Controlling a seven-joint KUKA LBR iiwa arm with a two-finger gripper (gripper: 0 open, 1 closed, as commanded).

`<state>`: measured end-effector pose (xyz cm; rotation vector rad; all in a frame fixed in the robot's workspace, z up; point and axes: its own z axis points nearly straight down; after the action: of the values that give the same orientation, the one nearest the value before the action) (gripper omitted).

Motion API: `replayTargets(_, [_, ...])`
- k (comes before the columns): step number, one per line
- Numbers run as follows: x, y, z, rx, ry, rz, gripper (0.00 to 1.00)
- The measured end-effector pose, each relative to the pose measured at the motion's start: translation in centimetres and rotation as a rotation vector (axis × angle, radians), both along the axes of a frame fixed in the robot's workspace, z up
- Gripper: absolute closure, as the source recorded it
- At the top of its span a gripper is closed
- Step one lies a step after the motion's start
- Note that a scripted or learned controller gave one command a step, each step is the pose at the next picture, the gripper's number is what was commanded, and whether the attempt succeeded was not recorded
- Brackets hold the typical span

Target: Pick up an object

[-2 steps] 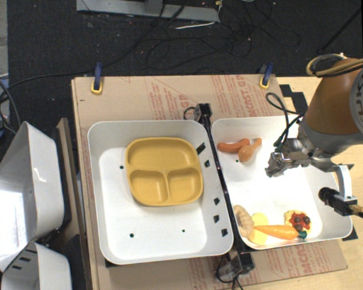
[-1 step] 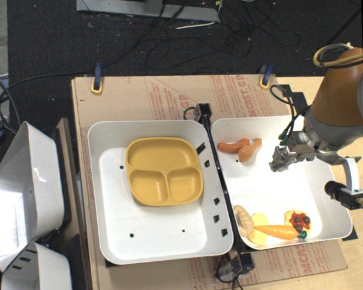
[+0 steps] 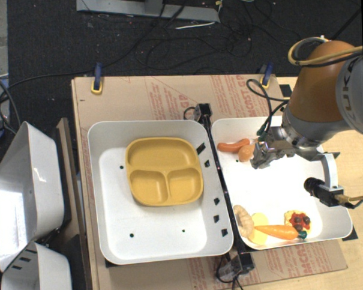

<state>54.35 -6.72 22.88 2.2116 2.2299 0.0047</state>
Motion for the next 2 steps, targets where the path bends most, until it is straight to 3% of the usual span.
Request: replayTargets(2, [0.4,11.0,-1.4,0.001,0.003,0.001,1.0])
